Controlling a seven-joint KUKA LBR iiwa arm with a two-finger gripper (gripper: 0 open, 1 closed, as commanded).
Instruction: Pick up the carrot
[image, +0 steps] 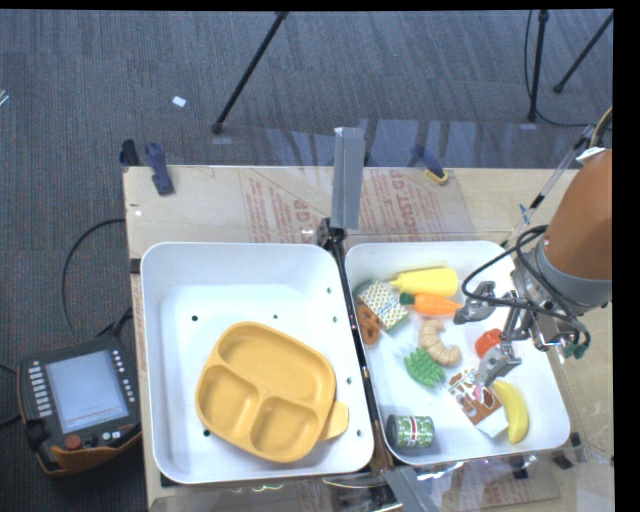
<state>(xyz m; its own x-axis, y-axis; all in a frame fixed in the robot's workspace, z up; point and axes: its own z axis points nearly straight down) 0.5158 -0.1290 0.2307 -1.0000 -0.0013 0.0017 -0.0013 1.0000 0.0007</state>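
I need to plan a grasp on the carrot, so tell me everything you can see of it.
The carrot is a small orange toy, smooth and plastic-looking, with a green tip at its left end. It lies flat and roughly crosswise in the upper part of the right bin, directly below the yellow corn, which it seems to touch along its top edge. A patterned packet lies just left of it and a beige croissant-like piece just below. The tool hangs to its lower right, apart from it.

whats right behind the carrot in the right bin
A yellow corn cob lies just behind the carrot, touching it along its length. Whether anything sits under the two is covered.
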